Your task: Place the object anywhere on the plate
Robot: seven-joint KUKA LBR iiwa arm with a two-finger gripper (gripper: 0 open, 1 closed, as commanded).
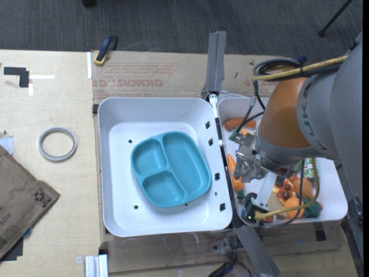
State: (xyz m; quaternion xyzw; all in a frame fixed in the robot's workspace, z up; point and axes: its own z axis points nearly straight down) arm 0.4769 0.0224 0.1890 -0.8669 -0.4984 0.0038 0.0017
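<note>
Two white bins sat side by side: the left bin (109, 154) held a blue three-compartment plate (171, 168), its long axis running upper-left to lower-right. The arm (300, 120) hung low over the right bin (340, 203), among orange toy pieces (235, 123). Its gripper (247, 167) was largely hidden beneath the wrist. This looked like the picking step; next would come a secure grasp, then a carry leftward over the divider.

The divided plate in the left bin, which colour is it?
Light blue plate, seen in the camera view.
</note>
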